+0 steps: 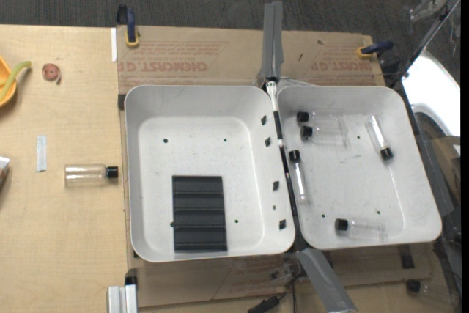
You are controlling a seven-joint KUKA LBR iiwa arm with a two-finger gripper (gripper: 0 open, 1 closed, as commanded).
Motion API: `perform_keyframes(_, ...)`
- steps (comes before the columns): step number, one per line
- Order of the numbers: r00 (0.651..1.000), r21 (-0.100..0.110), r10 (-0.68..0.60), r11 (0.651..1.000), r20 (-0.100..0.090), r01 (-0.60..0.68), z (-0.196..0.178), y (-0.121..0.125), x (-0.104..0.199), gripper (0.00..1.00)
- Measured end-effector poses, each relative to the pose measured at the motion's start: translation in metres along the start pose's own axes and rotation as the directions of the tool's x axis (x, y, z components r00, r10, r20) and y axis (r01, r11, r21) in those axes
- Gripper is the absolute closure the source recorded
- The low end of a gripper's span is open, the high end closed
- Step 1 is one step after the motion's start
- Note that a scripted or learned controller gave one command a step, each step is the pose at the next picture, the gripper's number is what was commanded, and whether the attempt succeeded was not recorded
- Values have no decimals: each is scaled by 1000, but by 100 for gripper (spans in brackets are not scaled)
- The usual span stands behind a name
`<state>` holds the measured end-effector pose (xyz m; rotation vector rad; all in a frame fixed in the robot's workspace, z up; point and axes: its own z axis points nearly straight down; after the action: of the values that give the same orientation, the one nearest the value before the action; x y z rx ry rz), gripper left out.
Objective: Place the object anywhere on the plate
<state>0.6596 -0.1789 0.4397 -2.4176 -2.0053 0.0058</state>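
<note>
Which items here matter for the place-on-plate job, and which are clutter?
Job:
- dark ribbed plate, left bin
- clear black-capped vials, right bin

Lying about:
- vial on the bench
- yellow item at the bench's left edge
- blue clamps

Red printed lettering runs across the cardboard sheet [220, 59] behind the two white bins, seen upside down from the camera. The left portion reads roughly "CHEMCAST GP"; a matching red print toward the right side is too faint to read. No other legible markings noted.
</note>
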Motion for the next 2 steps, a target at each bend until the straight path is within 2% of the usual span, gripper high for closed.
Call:
perform_keyframes(1,976,1,218,976,0,-218,0,-46,-40,0)
perform_keyframes(2,929,1,370,929,0,-370,0,-8,-20,0)
